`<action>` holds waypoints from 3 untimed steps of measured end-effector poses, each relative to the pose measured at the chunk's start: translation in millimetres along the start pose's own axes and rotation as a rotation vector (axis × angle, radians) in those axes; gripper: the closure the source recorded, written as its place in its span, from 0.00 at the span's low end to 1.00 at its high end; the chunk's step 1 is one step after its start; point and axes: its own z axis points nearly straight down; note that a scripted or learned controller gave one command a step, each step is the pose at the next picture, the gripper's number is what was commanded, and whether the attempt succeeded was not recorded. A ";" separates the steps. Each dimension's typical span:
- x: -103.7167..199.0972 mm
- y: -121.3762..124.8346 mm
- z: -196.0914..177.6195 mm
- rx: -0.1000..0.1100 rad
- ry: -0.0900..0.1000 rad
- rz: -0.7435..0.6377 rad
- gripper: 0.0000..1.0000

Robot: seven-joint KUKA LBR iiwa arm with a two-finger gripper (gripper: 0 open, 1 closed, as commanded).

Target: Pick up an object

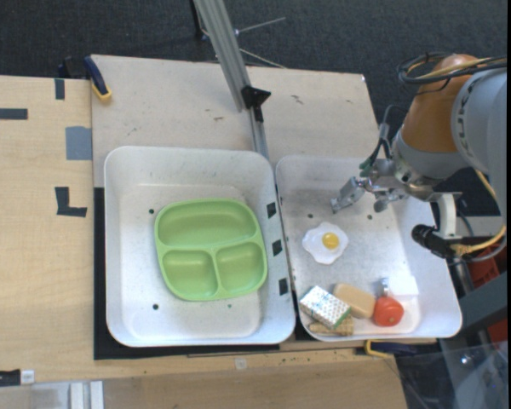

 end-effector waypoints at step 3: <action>3.0 4.7 -22.1 -0.012 -0.001 -0.001 1.00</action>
